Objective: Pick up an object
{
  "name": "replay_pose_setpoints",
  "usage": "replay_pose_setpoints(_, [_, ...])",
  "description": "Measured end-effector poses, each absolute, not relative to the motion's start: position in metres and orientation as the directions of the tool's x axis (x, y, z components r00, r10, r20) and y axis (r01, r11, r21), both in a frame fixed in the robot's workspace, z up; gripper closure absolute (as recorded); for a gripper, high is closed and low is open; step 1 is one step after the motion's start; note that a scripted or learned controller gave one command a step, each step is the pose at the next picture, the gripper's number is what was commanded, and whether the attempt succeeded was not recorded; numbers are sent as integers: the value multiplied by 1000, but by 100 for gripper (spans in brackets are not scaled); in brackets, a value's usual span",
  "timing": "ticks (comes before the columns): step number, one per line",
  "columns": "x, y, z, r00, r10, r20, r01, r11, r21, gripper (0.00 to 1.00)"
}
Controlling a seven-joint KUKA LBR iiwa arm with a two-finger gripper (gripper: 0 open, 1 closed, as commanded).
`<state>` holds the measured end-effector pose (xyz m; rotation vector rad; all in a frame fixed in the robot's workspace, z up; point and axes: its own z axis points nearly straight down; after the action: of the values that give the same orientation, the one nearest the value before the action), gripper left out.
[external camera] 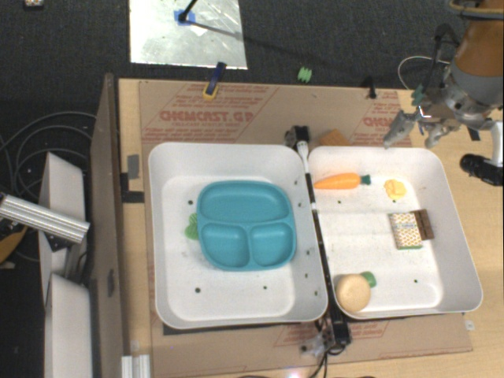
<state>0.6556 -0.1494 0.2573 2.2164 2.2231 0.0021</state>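
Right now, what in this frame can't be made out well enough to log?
- Green item in the left bin: mostly hidden under the blue tray.
- Gripper: blurred, finger gap unreadable.
- Arm: cut off by the top right corner.
- Patterned block: print too small to read.

Bright, even overhead light; soft shadows, slightly grainy, mild blur.

We've got one fixed camera up high, looking down at a slant over the desk [236, 105]. Both white bins [169, 211] fit fully in view, plus some dark floor [63, 46] beyond, so it's set fairly far back.
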Motion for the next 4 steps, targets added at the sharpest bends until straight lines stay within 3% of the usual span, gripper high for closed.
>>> replay_pose_setpoints(1, [652,-179,122,1,1000,1,1000,-1,-7,0])
replay_pose_setpoints(2, [611,-204,83,1,1000,0,1000,-1,-3,0])
replay_pose_setpoints(3, [577,-204,85,-1,1000,1,1000,1,-1,0])
replay_pose_setpoints(4, [580,-204,96,-2,1000,-1,1000,2,5,100])
